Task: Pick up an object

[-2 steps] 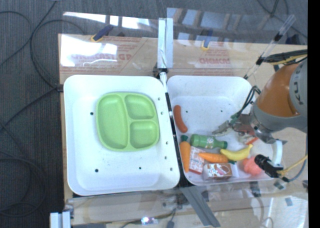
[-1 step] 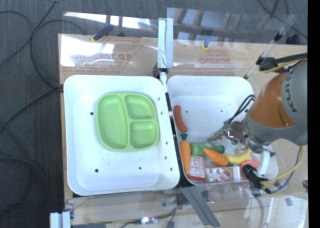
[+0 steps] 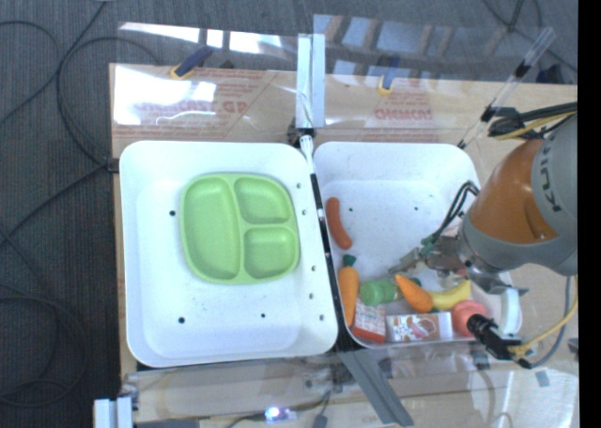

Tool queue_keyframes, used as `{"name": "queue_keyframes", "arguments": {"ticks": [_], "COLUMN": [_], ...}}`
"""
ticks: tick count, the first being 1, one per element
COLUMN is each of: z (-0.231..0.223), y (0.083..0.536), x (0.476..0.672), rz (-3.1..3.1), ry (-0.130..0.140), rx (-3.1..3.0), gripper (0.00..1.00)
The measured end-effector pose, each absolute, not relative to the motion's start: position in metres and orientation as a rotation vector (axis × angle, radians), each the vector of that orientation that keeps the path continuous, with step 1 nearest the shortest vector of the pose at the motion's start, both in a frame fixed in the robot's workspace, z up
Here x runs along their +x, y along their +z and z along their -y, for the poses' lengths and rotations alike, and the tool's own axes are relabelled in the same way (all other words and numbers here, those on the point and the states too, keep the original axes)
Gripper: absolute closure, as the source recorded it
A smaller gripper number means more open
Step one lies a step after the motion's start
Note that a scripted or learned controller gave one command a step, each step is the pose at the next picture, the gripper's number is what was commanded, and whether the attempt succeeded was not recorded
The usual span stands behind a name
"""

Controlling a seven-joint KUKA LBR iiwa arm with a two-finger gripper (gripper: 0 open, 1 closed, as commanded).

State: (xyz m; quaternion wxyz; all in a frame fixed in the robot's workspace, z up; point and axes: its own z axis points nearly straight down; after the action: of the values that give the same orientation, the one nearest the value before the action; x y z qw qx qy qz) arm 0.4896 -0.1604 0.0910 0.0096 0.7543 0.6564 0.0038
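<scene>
Left bin (image 3: 141, 323): one green three-compartment plate (image 3: 240, 229), nothing on it. Right bin (image 3: 394, 168): sausage (image 3: 337, 222) lying apart near the left wall; carrot (image 3: 348, 291), green toy (image 3: 377, 292), second carrot (image 3: 414, 293), banana (image 3: 451, 295) and carton (image 3: 413, 328) clustered along the near wall. End effector (image 3: 434, 255) low over the cluster; grip state cannot be judged.

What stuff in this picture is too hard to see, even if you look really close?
- Gripper, camera view: small and dark among cables, so its fingers' state is unclear.
- Yellow toy: partly under the arm, shape uncertain.
- Printed box: label too small to read.
- Arm: cut off by the right edge.
</scene>
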Motion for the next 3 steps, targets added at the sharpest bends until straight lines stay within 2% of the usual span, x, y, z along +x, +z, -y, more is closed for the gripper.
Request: {"name": "queue_keyframes", "arguments": {"ticks": [1,2,3], "z": [0.155,0.155,0.155], "y": [0.090,0.100,0.100], "x": [0.499,0.501,0.500], "rz": [-1.887,-1.887,-1.888], "ry": [0.006,0.010,0.010], "rx": [2.495,2.493,2.494], "gripper": [0.00,1.00,0.00]}}
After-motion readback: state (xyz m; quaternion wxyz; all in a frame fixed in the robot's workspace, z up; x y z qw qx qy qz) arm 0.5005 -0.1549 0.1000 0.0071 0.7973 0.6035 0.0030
